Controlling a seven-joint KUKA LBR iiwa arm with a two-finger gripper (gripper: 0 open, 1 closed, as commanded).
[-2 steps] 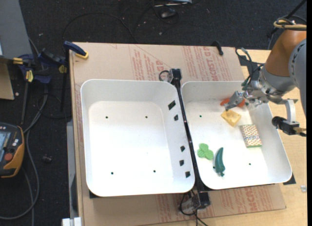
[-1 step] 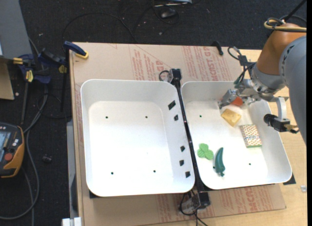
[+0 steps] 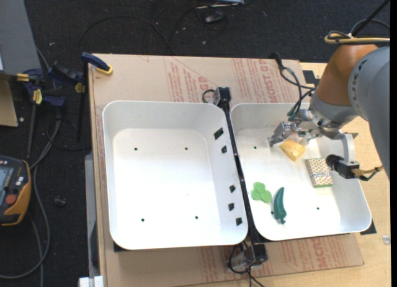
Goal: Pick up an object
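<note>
The gripper hung low in the right bin, its tip just beside the yellow block, which lay near the bin's far middle; whether it gripped anything could not be told, since the wrist and cables covered that part. The patterned box lay near the block, the green leaf-shaped piece and dark green pepper-like piece nearer the front. The left bin sat alongside on the tabletop. A likely failure was the tip landing off-centre and nudging the block sideways, or pinching only a corner so it slipped out on lifting. The block's far edge lay hidden under the gripper, and its shape stayed unclear.
</note>
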